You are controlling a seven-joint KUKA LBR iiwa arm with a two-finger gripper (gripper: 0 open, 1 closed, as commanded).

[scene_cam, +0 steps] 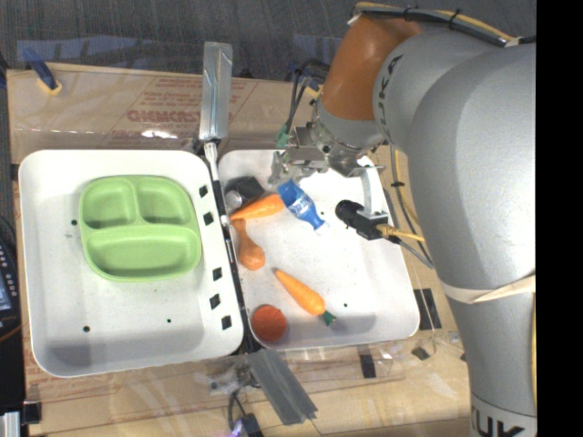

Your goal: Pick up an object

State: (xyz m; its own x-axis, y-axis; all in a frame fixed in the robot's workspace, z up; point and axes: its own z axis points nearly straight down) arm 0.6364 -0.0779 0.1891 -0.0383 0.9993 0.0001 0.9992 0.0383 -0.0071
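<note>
The gripper (291,166) hangs over the far part of the right bin (387,285), and from here I can't tell whether it is apart or together. Crowding the bin floor to its left and toward the near rim are three orange pieces. One carrot (258,209) lies just left of the gripper's target, a stubby orange piece (249,249) sits past that, and a carrot with a green tip (301,291) is farther off toward the near rim. One round red-orange fruit (269,321) lies farthest from the gripper, in the near corner. One dark grey thing (242,189) sits close on its left. Well apart, in the left bin (46,335), lies a single green divided plate (139,226). The small blue bottle (301,205) lies tilted right beneath the gripper, blue with pale patches, close beside the first carrot.
</note>
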